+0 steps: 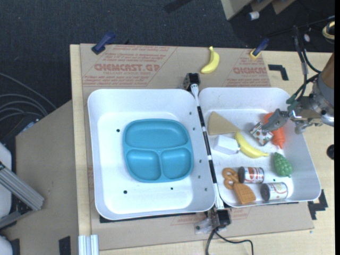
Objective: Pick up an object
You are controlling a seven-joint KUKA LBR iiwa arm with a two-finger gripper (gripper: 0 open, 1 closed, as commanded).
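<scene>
Right bin [303,158], landmark. Contents: banana [249,146] at centre; carrot [278,134] toward the far right; green fruit [282,164] right of the banana; two cans [252,175] and pretzel [230,177] along the near side; tan wedge [222,124] at far left. Gripper [263,130] low over the bin between banana and carrot; whether its fingers are apart or together cannot be told. Step judged: reach, nothing seen held. Next move calls for settling on one object and closing on it
</scene>
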